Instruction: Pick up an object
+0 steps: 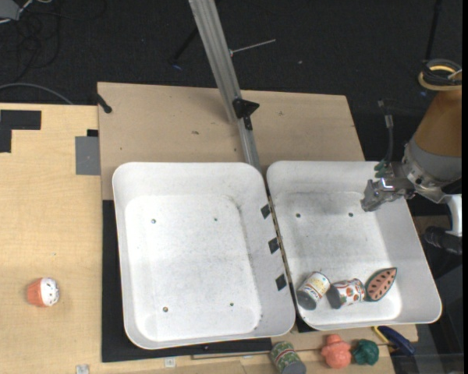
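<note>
Hovered over right bin [421, 267] at its far right edge: hand [377, 192], grip state impossible to tell. Lay along that bin's near wall: small can [314, 289], red-and-white can [346, 292], red leaf-shaped piece [381, 284].

I am showing a broad orange band [444, 123] around my arm above the wrist, its surface smooth and rounded. Below it I am wearing a grey wrist collar [429, 170] with a darker seam. My gripper [374, 195] is gleaming silver metal, small and angular. A thin dark cable [389, 139] is running alongside my wrist.
</note>
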`<action>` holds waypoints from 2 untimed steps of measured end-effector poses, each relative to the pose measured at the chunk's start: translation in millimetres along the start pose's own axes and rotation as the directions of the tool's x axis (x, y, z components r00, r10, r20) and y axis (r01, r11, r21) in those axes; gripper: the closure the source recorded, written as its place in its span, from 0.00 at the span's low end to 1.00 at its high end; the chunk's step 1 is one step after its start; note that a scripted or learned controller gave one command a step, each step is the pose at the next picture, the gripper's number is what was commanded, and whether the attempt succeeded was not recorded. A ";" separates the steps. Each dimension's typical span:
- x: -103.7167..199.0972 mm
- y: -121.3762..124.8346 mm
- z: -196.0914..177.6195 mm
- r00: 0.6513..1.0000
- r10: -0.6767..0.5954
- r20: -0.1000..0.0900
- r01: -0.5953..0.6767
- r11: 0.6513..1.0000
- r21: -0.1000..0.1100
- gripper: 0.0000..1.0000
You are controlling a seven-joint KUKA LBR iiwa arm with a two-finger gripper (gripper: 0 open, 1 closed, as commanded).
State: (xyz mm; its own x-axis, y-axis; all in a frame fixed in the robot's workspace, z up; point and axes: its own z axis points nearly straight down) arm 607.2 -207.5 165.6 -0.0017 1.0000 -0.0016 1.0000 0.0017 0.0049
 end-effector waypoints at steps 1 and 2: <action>-1.1 1.3 -53.5 1.000 0.000 0.000 0.000 1.000 0.000 1.00; 51.3 10.2 -65.0 1.000 -0.003 -0.004 0.003 1.000 0.005 1.00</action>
State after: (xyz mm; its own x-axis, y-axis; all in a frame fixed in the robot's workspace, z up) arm 617.0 -156.1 230.5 -0.0045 1.0000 0.0022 1.0000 0.0045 -0.0001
